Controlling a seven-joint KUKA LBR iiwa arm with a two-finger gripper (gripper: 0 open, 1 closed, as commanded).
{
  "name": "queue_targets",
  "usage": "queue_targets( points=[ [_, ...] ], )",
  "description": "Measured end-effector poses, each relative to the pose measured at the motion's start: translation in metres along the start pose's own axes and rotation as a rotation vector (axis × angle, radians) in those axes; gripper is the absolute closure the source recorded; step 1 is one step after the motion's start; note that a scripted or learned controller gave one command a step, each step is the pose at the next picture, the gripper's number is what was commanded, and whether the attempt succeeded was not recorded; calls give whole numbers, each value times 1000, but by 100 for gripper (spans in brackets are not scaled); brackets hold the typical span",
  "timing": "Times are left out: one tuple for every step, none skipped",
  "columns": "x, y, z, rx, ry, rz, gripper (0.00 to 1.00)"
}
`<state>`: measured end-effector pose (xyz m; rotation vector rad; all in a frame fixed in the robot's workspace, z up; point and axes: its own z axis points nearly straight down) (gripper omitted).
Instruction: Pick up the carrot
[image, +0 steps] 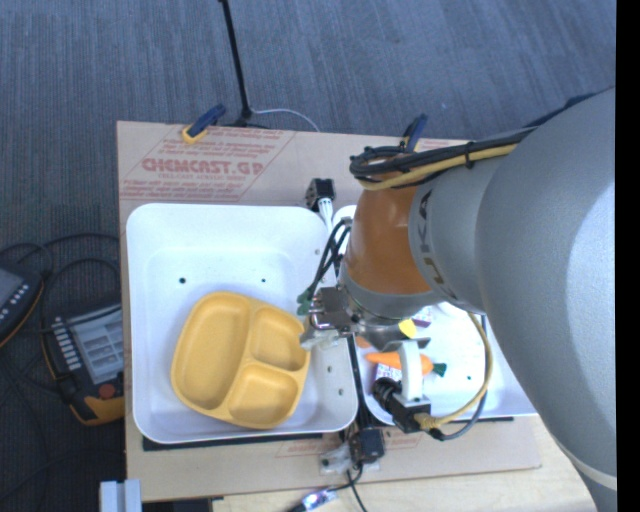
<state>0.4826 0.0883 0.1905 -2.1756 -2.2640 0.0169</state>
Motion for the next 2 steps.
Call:
queue_targets(
  points=[
    [-4, -1, 9, -1, 2, 517, 100],
    [51, 50, -130, -14, 10, 505, 100]
  ],
)
